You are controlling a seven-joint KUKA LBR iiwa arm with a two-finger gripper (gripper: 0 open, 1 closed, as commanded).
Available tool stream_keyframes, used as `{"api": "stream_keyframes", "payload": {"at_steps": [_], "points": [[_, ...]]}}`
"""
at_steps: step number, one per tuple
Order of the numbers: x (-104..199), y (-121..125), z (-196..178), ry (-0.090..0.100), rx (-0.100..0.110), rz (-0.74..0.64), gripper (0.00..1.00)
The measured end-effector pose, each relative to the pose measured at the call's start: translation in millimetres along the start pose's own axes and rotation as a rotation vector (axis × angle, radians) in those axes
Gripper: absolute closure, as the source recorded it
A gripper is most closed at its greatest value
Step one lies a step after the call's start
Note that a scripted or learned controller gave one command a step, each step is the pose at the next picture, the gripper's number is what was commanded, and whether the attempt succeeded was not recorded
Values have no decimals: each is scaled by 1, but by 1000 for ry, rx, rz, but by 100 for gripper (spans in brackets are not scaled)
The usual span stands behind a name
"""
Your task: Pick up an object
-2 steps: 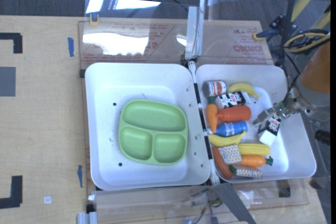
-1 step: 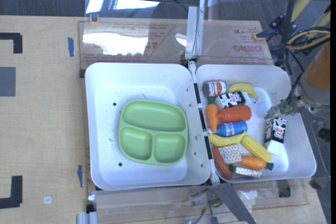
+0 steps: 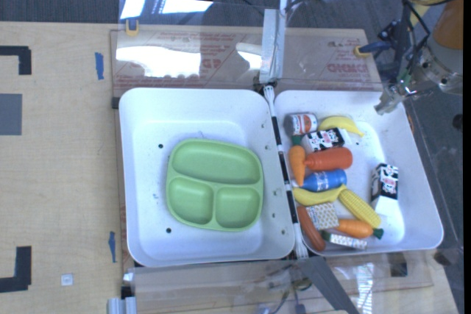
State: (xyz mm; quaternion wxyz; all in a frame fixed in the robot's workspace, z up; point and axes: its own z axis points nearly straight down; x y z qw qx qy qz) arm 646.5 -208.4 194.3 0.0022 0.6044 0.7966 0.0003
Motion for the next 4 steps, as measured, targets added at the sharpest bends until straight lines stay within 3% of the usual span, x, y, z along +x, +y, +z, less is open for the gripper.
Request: {"api": "stream_keyframes", "payload": {"at_steps": [1, 2, 3, 4], "points": [[0, 0, 0, 1, 1, 0, 0], [24, 10, 107, 0, -2, -177, 0], [24, 11, 97, -3, -4, -179, 100], [94, 48, 6, 1, -1, -157, 100]]}}
